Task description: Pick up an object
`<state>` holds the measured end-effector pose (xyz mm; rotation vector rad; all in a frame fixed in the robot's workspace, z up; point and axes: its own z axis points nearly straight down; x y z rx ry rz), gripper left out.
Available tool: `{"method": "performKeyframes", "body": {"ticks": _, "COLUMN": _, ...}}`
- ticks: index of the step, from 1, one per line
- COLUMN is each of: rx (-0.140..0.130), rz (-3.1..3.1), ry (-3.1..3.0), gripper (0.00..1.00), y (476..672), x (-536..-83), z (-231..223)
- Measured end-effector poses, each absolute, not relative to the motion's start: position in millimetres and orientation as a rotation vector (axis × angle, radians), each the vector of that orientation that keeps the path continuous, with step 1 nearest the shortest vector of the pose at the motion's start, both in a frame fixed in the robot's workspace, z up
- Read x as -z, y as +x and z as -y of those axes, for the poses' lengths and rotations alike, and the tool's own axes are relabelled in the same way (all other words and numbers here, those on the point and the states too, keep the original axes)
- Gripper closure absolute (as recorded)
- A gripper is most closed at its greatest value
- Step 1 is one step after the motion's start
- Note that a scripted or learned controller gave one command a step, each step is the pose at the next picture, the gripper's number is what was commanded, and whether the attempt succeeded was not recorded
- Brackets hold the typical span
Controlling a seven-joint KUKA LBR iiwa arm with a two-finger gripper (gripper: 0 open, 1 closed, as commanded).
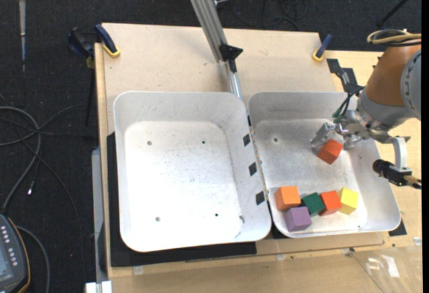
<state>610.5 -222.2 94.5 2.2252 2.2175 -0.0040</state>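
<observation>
- Blocks are seen clustered at the near edge of the right bin (pixel 382 214): a purple block (pixel 298 218) nearest the viewer, an orange block (pixel 288 196) touching it just behind, then a green block (pixel 313 204), a red-orange block (pixel 330 202) and a yellow block (pixel 348 200) set in a row toward the right.
- Beside that bin, the left bin (pixel 127 151) is placed on the same tabletop (pixel 167 60); its white floor is marked only by dark speckles and a few small dots.
- Between the two bins, small black tabs are seen along the shared rims.
- Farther back in the right bin, a red block (pixel 329 151) is held tilted between the fingers of the tool (pixel 330 139), well apart from the cluster of blocks; whether it is lifted off the bin floor cannot be told.
- The tool is closed on that red block, with one finger seen at the block's left and the other at its upper right.
- Behind the tool, the grey arm with its orange band (pixel 389 80) is seen reaching in from the right.
- At the far edge of the tabletop, clamps with yellow tips are fixed at both corners, and a slanted metal pole (pixel 204 7) is mounted behind the bins.
- Beyond the tabletop, black cables are spread over a dark floor.
</observation>
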Motion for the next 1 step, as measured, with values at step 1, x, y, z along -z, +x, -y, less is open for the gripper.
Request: {"method": "performKeyframes", "body": {"ticks": 1, "rx": 0.000, "rz": -2.225, "ry": 2.216, "gripper": 0.00, "y": 591.3, "x": -96.1, "z": 182.6}}
